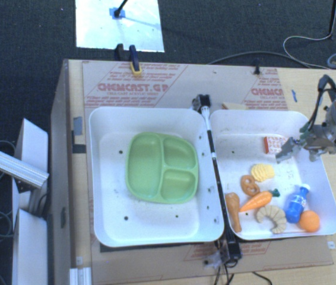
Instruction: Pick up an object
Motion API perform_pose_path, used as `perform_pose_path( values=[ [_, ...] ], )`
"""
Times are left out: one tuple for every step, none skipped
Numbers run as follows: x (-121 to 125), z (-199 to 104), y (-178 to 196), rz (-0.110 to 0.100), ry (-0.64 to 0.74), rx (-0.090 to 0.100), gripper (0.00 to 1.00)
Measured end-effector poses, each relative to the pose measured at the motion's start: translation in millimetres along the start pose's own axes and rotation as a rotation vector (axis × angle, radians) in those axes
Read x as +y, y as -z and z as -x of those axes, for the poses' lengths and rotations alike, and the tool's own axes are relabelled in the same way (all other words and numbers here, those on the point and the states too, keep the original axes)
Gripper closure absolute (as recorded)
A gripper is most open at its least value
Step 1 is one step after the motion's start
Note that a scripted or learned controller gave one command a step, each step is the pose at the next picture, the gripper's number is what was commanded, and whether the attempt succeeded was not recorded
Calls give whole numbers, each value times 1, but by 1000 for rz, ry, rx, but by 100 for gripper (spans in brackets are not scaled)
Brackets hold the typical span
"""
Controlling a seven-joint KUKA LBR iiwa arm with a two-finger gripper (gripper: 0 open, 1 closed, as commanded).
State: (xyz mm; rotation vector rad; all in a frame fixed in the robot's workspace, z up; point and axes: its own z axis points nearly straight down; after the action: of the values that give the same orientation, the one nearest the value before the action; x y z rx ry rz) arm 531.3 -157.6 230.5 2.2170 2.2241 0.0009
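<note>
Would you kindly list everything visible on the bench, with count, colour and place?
bins: two, white, side by side
divided plate: one, green, left bin
box: one, red-white, right bin, top
corn: one, yellow, right bin
pretzel: one, brown
carrot: one, orange
bread stick: one, brown, left edge
croissant: one, tan
bottle: one, blue
orange: one, bottom right
gripper: one, grey, over right bin

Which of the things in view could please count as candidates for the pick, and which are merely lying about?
Candidates, right bin: carrot, pretzel, croissant, blue bottle, orange, yellow corn-like piece, small red-and-white box, near the pincer.

Lying about: green divided plate in left bin; clamp behind.
</note>
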Motion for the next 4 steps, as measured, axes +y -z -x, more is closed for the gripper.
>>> perform_pose_path(
  values=[
    [23, -38, -70, -2, 1, 1, 0],
    [13, -66, -130, 6, -1, -1, 0],
    [14, -65, -118, 9, -1, -3, 100],
    [14, -65, -118, 9, -1, -3, 0]
  ],
)
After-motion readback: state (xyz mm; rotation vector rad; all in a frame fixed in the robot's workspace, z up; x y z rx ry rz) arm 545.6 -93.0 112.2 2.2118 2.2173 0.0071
